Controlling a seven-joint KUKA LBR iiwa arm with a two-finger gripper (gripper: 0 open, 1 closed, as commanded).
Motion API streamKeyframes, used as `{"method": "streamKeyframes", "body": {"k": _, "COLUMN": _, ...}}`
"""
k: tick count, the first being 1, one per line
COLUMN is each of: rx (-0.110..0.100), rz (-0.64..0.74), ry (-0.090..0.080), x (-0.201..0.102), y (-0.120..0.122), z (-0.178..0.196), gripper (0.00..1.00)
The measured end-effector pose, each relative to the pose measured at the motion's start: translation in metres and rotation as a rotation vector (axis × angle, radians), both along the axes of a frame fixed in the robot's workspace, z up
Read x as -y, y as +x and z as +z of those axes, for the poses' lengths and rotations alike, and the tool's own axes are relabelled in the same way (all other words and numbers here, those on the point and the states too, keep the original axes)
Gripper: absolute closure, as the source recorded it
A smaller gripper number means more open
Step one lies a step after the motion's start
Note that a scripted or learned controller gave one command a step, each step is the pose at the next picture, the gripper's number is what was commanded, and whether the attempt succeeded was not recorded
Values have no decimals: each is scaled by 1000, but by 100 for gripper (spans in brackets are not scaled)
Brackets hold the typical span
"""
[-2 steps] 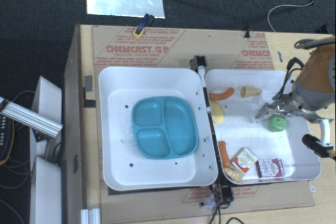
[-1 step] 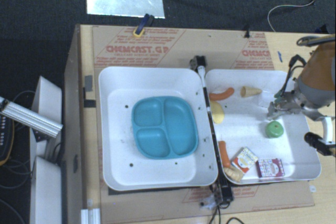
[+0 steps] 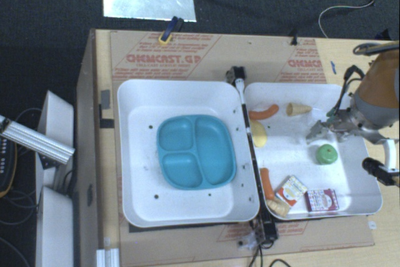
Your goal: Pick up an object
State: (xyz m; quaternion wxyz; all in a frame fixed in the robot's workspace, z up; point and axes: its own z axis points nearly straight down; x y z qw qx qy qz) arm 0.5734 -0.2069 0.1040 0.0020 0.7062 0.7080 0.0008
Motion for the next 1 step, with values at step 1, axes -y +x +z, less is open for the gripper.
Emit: {"method": "streamKeyframes", "body": {"k": 1, "rx": -4, "rz": -2, "ry": 2, "x": -22, "y": -30, "z": -20, "gripper": 0}}
